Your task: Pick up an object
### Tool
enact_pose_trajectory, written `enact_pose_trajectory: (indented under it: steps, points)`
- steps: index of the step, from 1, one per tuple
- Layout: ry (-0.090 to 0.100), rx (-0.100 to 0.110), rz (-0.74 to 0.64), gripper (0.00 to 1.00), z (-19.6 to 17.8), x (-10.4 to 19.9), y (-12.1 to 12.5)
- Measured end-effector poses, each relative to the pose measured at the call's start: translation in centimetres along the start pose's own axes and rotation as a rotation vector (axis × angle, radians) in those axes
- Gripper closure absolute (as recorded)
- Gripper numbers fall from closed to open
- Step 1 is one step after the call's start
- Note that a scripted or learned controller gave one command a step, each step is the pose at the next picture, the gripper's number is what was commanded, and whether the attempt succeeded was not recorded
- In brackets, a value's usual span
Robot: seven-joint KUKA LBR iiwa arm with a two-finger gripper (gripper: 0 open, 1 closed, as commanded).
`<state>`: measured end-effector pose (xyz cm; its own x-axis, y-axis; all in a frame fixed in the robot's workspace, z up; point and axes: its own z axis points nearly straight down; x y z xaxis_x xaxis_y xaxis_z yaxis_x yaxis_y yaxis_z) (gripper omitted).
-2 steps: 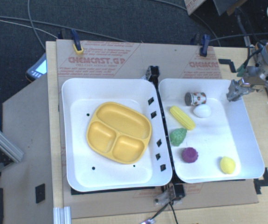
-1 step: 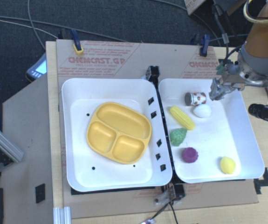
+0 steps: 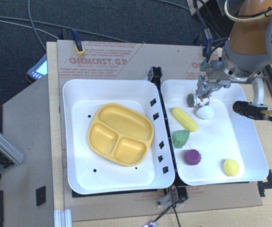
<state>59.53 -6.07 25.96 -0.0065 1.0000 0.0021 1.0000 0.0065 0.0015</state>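
Observation:
My gripper [image 3: 201,98] hangs over the back of the right bin [image 3: 249,148], its tips just above and touching close to a small white egg-shaped object [image 3: 204,111]. Nothing shows between its fingers. In the same bin lie a yellow corn cob [image 3: 184,118], a green lumpy piece [image 3: 180,137], a purple round piece [image 3: 192,156] and a yellow lemon-like piece [image 3: 231,167]. The left bin [image 3: 76,126] holds a yellow divided plate [image 3: 120,134].
A black clip-lined divider [image 3: 160,126] separates the two bins. The bins rest on a cardboard sheet [image 3: 107,58]. Cables run across the dark floor behind. The right half of the right bin has open floor.

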Motion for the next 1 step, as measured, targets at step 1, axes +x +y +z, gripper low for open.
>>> enact_pose_trajectory:
  steps: [1]
  points:
    - [0.001, 0.004, 0.0, 1.0, 1.82, 5.6, 1.21]
